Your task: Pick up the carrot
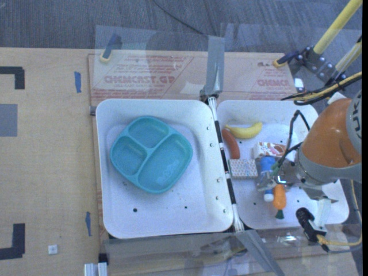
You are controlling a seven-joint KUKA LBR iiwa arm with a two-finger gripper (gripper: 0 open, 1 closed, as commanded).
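The carrot [279, 198] is small and orange, with a green stalk end pointing toward the bin's front. It lies in the right bin [253, 214], near the front right. My gripper [273, 180] hangs right over the carrot's upper end, at the tip of the grey arm with the orange band [330, 138]. The gripper's body hides where it meets the carrot, so I cannot see whether the carrot is between its parts.
In the right bin lie a banana [244, 130], a red sausage [231, 144], a speckled block [243, 168], a blue bottle [265, 167] and a red-and-white packet [270, 149]. The left bin [115, 211] holds a teal divided plate [151, 154].
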